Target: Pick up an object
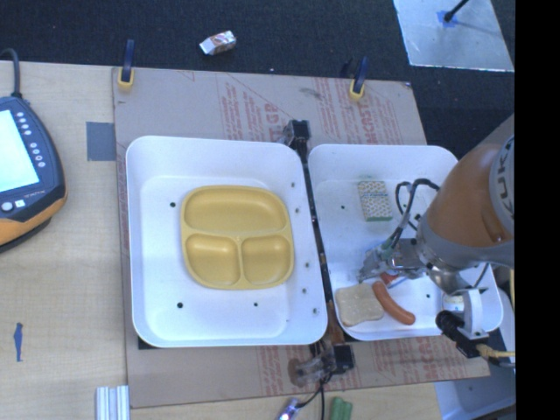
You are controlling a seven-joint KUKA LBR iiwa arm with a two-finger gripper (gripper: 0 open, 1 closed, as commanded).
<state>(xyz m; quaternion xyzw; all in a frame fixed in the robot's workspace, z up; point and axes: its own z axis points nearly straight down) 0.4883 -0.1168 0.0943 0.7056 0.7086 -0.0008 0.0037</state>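
Note:
The right white bin [337, 169] holds a slice of toast [357, 304] near its front edge, a red-orange sausage [395, 304] lying partly on the toast's right side, and a small green-speckled sponge block [374, 199] farther back. My gripper [382, 267] hangs low in this bin, just above and behind the sausage's upper end. The grey and orange arm [468, 213] covers the bin's right part. Nothing shows between the fingers.
The left white bin [144, 234] carries a yellow three-compartment plate [236, 234]. A teach pendant [26, 169] lies at the bench's left edge. Clamps [297, 132] join the bins at the back and front. A crumpled wrapper [218, 43] lies on the dark floor beyond.

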